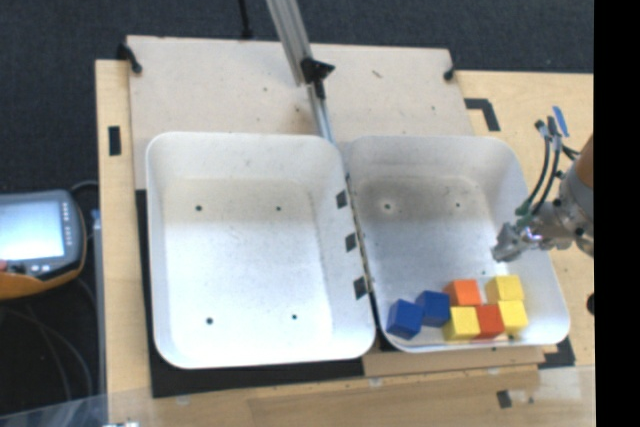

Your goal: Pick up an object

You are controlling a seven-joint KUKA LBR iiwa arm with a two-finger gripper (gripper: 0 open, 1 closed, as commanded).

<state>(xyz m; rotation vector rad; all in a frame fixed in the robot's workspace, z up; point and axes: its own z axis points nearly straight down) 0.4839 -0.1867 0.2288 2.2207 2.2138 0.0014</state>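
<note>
fingers [507, 246] above right bin [400, 215] (blurred)

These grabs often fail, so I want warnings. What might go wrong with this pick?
The blocks sit packed together in the right bin's near corner; the claw may find no gap around the orange block. The yellow blocks lie close to the bin's wall, so the claw might strike the rim.

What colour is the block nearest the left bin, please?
Blue, seen in the camera view.

Even, bright overhead light; soft focus throughout; faint shadows; no glare.
</note>
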